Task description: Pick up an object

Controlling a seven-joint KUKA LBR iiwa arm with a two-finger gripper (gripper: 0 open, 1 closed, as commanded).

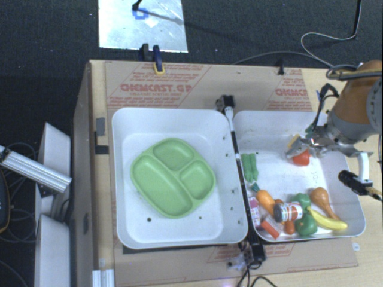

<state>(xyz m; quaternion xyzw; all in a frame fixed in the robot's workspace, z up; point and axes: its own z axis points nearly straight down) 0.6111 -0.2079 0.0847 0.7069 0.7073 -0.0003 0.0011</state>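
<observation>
My gripper hangs over the upper middle of the right bin, reaching in from the right edge. A small red object sits between its fingertips, with a bit of yellow showing just above it, and the fingers look shut on it. Other toy foods lie heaped in that bin's near corner: a carrot, a small can, a banana, an orange gourd and a green pepper. A green pod-like toy lies by the divider.
The left bin holds a green divided plate. A black clamp sits at the far end of the divider between the bins. A black fitting sticks out beside the right bin's rim.
</observation>
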